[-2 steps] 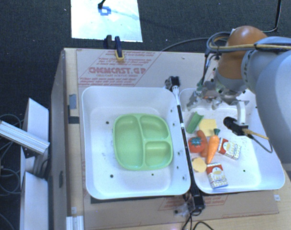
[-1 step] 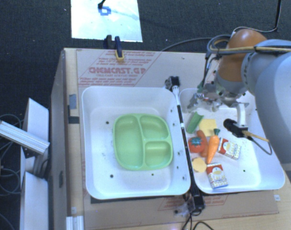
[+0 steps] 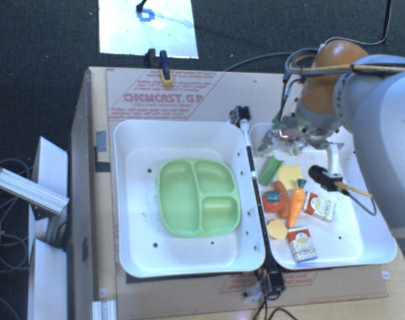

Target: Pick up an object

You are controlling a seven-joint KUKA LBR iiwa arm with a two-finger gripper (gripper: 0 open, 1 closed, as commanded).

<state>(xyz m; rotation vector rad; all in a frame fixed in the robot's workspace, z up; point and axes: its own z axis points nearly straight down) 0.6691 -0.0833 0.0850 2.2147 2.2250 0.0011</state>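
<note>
While gripper (image 3: pixel 287 141) hovers over right bin (image 3: pixel 372 245), finger state unclear to you: approach step. Next: descend on green stick (image 3: pixel 270 170), pinch, lift.

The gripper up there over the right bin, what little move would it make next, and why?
Probably a short drop toward the green stick. The gripper hangs at the far end of the right bin, just above that stick, with nothing seen between its fingers. The carrot and the small boxes lie farther toward the near side, so the stick looks like the closest pick.
</note>
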